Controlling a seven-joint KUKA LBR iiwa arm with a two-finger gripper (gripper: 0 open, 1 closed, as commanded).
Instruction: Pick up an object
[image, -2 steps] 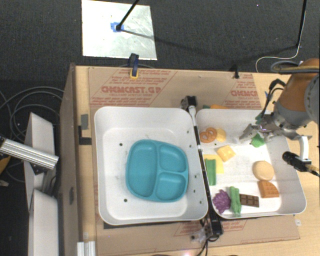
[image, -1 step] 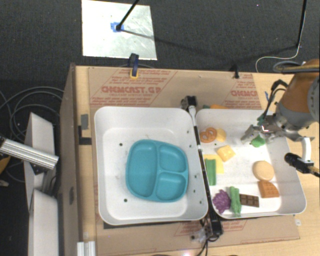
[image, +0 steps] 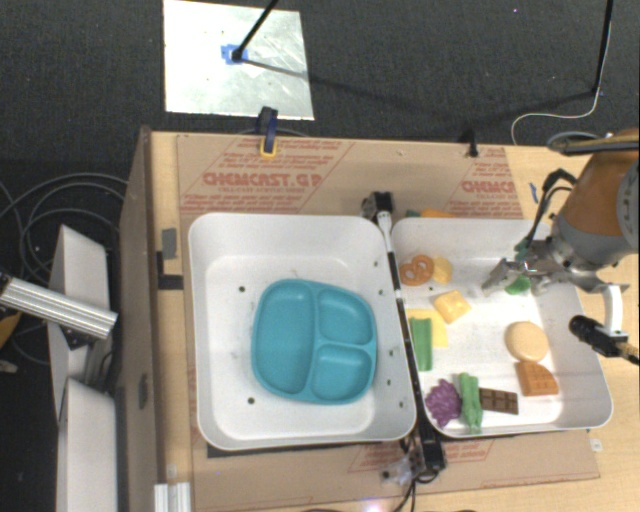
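My gripper (image: 512, 274) hangs low over the upper right part of the right bin (image: 590, 400), with the arm coming in from the right. A small green object (image: 517, 286) lies right under it, partly hidden by it; I cannot tell whether they touch. Spread through the same bin are an orange pretzel (image: 417, 268), a yellow cheese wedge (image: 451, 305), a tan bun (image: 526, 341), a waffle piece (image: 537, 378), a chocolate bar (image: 498, 402), purple grapes (image: 443, 400) and a green leafy piece (image: 468, 398).
The left bin (image: 215, 300) bears a teal divided plate (image: 314, 340). Green and yellow strips (image: 420, 338) lie along the right bin's left wall. A small yellow piece (image: 441, 270) sits beside the pretzel. Cardboard surrounds both bins.
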